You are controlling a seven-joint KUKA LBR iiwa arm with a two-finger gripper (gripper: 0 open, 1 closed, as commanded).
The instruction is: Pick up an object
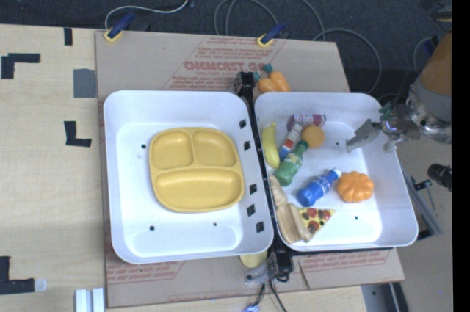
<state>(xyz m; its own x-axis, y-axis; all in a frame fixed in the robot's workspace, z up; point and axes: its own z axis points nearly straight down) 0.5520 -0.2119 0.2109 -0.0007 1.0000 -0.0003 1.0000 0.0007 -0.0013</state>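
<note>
The task looks barely begun; nothing is lifted, and every toy lies on a bin floor. The gripper (pixel 373 131) hangs over the right bin (pixel 389 230) at its right rim, near the upper corner; its fingers appear spread apart, one grey finger (pixel 360 134) reaching left over the bin floor, and nothing sits between them. The arm (pixel 439 83) enters from the right, its orange band showing above the wrist.

The candidates all rest in the right bin; the pumpkin (pixel 355 186) lies nearest the gripper, below and a little left of it; the blue bottle (pixel 317 188) is just beside the pumpkin on its left; the green bottle (pixel 291 163) and the banana (pixel 270 145) crowd against the left wall; an orange ball (pixel 313 136) and a small can (pixel 307 119) lie towards the top; a pizza slice (pixel 317 216) sits near the bottom left beside a tan piece I cannot identify. The left bin (pixel 117 178) bears a yellow tray (pixel 197 169), well apart from the gripper.

As I judge it, what is left is nearly everything: choosing a thing, descending over it, closing, and lifting; the pumpkin seems the readiest pick, being close and standing apart from the clutter on its right side.
</note>
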